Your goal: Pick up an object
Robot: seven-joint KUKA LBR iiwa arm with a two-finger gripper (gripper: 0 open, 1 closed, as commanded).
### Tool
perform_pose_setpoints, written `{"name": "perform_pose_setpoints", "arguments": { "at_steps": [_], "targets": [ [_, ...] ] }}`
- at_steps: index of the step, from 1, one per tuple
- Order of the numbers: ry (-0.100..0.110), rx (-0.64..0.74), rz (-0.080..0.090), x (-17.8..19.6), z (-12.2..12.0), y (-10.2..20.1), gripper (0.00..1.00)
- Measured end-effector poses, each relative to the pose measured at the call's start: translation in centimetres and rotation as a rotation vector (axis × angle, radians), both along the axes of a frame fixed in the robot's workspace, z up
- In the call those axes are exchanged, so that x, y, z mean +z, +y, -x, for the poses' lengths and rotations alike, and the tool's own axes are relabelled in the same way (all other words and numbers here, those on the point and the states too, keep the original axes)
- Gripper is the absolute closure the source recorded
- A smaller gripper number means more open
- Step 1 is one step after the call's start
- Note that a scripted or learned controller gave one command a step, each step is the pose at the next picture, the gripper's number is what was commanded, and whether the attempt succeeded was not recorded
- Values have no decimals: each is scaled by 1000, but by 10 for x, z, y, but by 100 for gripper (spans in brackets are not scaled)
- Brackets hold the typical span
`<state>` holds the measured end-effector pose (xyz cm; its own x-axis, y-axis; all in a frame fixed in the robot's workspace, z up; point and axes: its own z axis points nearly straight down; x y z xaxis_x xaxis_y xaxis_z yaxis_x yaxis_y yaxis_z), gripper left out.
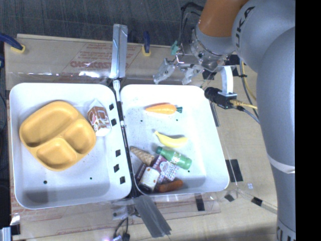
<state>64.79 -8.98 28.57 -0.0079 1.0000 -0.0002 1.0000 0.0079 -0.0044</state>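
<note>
My gripper (176, 74) hangs above the far rim of the right bin (213, 134), its two pale fingers (163, 73) spread open with nothing between them. Below it in that bin lie an orange carrot (161, 108) and a yellow banana (170, 139). Nearer the front sit a green bottle (175, 158), an ice cream cone (142, 156), a dark packet (163, 168) and a brown sausage (168, 186). The left bin (30, 185) holds a yellow divided plate (56, 133) and a small brown-and-white packet (99, 118).
A metal divider post (119, 49) stands at the back between the two bins. The grey arm fills the right side of the view. A black cable connector (220, 97) hangs over the right bin's far right corner.
</note>
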Motion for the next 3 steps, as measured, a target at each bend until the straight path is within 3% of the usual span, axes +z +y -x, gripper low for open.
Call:
{"name": "perform_pose_setpoints", "arguments": {
  "at_steps": [1, 2, 3],
  "targets": [
    [1, 37, 1, -120, -3, -8, 0],
    [1, -66, 0, -195, 66, -33, 0],
    [0, 1, -1, -195, 100, -17, 0]
  ]
}}
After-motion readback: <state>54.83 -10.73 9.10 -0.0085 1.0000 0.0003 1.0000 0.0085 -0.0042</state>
